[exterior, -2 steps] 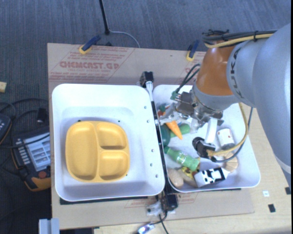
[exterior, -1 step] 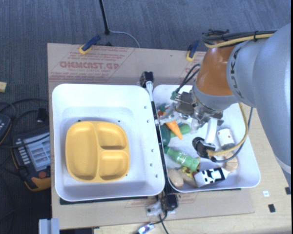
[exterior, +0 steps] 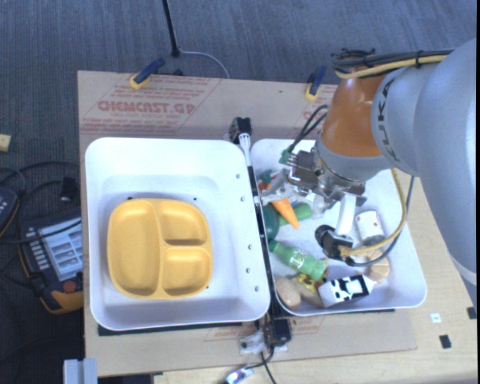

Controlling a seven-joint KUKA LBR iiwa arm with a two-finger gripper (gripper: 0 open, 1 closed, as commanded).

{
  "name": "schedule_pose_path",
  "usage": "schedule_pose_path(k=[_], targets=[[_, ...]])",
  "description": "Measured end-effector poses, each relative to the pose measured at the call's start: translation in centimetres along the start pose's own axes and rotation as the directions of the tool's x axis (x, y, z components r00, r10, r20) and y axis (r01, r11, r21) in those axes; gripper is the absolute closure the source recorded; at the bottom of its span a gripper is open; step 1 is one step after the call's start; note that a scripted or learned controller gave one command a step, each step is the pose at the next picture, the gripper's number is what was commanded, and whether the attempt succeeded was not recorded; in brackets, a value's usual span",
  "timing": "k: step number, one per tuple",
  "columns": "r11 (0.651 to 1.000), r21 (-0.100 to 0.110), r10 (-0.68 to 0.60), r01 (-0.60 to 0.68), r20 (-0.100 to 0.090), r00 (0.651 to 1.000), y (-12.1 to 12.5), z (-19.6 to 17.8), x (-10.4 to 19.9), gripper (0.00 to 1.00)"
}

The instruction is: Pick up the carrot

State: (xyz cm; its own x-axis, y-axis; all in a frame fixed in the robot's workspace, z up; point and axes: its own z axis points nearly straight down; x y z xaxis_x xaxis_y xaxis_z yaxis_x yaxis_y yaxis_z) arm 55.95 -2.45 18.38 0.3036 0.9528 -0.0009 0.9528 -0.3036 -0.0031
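The carrot [exterior: 286,211] is a small orange cone with a green top. It lies tilted in the upper left part of the right bin [exterior: 412,290], among other toys. My gripper [exterior: 296,181] hangs low over that bin, just above and slightly behind the carrot. The wrist and its cables hide the gripper's tips. The view shows nothing held in the gripper.
A green bottle [exterior: 294,257], a black-and-white toy [exterior: 344,288], a white block [exterior: 369,224] and tan pieces [exterior: 289,291] crowd the right bin. The left bin [exterior: 104,162] holds a yellow divided plate [exterior: 160,246]. A cable loops by the gripper.
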Motion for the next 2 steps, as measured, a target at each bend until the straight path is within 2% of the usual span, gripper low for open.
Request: schedule_pose_path(k=[2], targets=[[1.000, 0.000, 0.000, 0.000, 0.000, 1.000, 0.00, 0.00, 0.00, 0.00]])
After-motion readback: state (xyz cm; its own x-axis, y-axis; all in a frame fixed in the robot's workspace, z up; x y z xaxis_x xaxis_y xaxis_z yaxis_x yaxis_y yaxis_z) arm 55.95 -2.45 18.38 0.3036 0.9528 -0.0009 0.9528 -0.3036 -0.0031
